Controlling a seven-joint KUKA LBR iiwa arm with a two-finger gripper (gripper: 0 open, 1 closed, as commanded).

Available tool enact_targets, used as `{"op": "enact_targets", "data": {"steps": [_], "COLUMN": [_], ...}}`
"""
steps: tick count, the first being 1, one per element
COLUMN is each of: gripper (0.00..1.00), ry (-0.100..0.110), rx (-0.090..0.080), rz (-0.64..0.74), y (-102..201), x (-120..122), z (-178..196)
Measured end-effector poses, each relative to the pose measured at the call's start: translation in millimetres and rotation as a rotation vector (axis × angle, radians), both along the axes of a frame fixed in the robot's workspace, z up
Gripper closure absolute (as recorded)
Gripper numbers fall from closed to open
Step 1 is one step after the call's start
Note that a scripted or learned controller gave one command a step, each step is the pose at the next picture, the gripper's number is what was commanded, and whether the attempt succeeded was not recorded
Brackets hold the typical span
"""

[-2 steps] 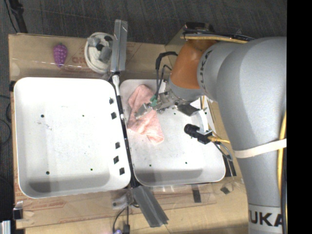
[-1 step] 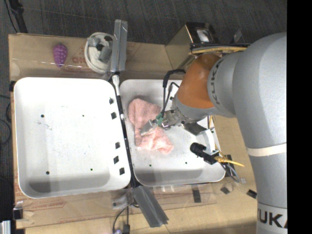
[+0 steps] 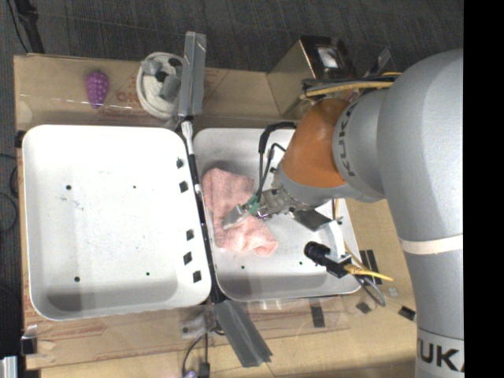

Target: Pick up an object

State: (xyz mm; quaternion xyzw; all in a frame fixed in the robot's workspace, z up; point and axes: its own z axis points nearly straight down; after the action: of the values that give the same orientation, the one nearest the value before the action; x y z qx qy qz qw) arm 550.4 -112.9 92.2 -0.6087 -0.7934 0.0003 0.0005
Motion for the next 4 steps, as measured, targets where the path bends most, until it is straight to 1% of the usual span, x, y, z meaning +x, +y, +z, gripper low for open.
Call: {"op": "enact_targets", "data": {"steps": [1,2,3,4], "gripper": [0.00,0.00,0.00,0.00], "ry": [0.000,-0.001,-0.002,-0.002], "rx": [0.001,0.000,0.000,-0.001], "rz": [-0.043,-0.330,-0.130,-0.055], "y": [-13.8,-26.6,-16.0,-5.0], "x": [-41.1,7.9,27.6,36.5], "z": [0.3,0.5,0.4,0.2]}}
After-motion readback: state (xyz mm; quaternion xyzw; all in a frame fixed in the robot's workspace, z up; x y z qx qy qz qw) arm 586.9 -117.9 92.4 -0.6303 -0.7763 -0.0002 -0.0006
